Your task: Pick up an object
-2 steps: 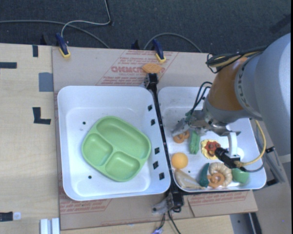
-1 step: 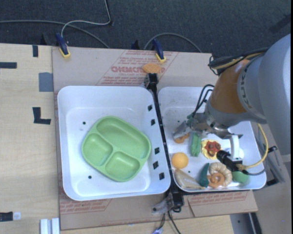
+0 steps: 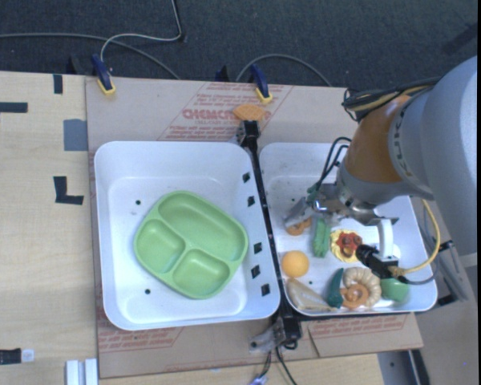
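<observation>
Gripper [image 3: 305, 209] reaching down into the right bin [image 3: 417, 295], nothing lifted yet.
You are watching it hovering over the small orange piece [image 3: 297, 227] beside the green pickle-like toy [image 3: 320, 237]; whether the fingers are spread or pinching, I cannot tell. The grasp and lift are remaining; the green divided plate [image 3: 191, 244] is lying in the left bin [image 3: 120, 167].

Green divided plate [image 3: 191, 244], white bins [image 3: 112, 215], orange ball [image 3: 295, 263], possibly green pepper [image 3: 320, 237].

Green plate [image 3: 191, 244] smooth glossy plastic; bins [image 3: 112, 215] white plastic; bench [image 3: 24, 239] pale wood.
</observation>
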Action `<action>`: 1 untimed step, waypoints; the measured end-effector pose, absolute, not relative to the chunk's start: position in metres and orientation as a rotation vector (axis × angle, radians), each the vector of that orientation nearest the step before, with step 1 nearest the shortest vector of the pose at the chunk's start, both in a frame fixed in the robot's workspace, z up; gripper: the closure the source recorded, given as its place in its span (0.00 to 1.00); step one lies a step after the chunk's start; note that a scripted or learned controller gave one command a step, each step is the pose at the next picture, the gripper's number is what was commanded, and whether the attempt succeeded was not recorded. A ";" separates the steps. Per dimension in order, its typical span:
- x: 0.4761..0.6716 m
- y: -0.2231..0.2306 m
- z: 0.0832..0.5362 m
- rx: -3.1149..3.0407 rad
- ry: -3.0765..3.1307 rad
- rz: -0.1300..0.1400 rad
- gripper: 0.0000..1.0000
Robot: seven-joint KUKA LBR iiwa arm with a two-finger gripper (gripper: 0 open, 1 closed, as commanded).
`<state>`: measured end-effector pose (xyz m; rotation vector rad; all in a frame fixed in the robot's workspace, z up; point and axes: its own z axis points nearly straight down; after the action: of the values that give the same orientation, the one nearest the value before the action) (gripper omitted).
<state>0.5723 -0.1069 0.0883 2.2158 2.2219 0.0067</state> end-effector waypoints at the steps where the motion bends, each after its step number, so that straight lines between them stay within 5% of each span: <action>1: 0.571 -0.105 0.089 2.214 2.217 0.008 0.00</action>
<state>0.5715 -0.1051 0.0888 2.2139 2.2175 0.0078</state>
